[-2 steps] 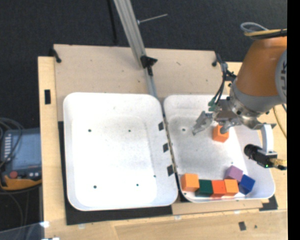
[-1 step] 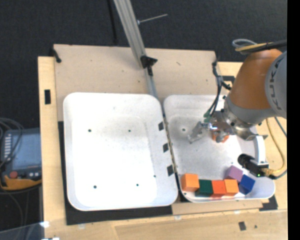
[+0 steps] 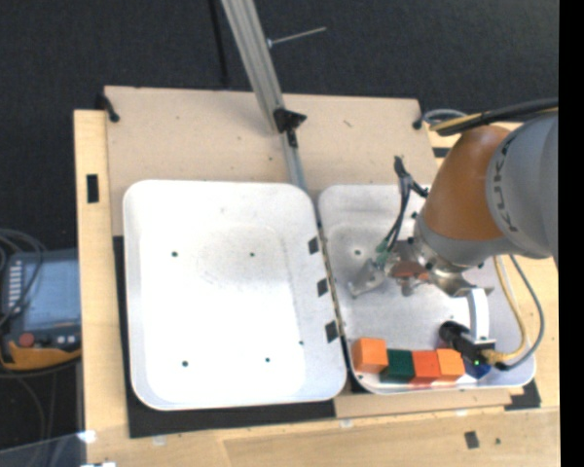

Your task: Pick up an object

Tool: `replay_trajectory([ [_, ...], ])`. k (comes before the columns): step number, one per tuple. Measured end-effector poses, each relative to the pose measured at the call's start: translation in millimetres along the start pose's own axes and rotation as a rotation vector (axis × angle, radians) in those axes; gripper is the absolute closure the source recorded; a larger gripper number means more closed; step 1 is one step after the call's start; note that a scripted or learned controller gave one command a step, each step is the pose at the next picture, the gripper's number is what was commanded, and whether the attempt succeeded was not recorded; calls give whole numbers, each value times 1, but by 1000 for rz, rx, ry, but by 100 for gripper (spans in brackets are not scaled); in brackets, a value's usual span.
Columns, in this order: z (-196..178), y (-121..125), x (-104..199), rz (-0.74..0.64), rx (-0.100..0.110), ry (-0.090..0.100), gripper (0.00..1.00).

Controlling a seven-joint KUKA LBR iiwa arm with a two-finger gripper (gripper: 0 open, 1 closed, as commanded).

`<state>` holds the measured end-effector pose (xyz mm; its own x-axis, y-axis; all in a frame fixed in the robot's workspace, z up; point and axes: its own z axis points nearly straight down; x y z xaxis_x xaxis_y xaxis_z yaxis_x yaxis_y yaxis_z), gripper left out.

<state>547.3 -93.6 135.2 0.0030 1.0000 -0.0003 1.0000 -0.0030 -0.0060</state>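
Trouble looms: end effector (image 3: 375,272), grip state unclear, hovers in the right shallow white bin (image 3: 355,212), well apart from the orange and green blocks (image 3: 409,362); it may grasp nothing.

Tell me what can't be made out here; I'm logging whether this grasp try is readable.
- Gripper: finger state unreadable, small and blurred in the camera view.
- Right bin: the arm covers much of its floor.
- Row of blocks: how many and which shapes, too small.
- Arm: cut off by the frame's right side.
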Motion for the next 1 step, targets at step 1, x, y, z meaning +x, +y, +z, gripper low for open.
replay_trajectory([
  [1, -14, 3, -1, 9, -11, 0, 100],
])
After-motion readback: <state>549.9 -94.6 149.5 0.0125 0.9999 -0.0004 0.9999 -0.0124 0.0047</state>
